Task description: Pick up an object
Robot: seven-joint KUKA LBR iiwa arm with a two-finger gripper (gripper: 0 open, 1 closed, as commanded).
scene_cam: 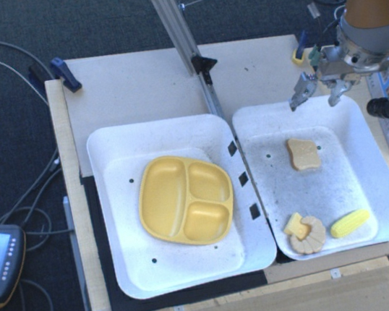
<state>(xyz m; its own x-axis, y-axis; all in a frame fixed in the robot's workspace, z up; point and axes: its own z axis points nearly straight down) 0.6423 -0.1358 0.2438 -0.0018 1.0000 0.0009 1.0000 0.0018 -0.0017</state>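
Note:
In the right bin (371,160) lie a tan bread slice (303,153), a round cookie with a yellow cheese wedge on it (304,233) and a yellow corn cob (349,222). My gripper (314,94) hangs above the bin's far edge, up and to the right of the bread slice. Its two fingers are spread apart with nothing between them.
The left bin (114,200) holds a yellow divided plate (185,199). A metal pole (177,22) rises behind the seam between the bins. Blue clamps (64,73) sit at the bench's back corners, and cables trail on the floor at left.

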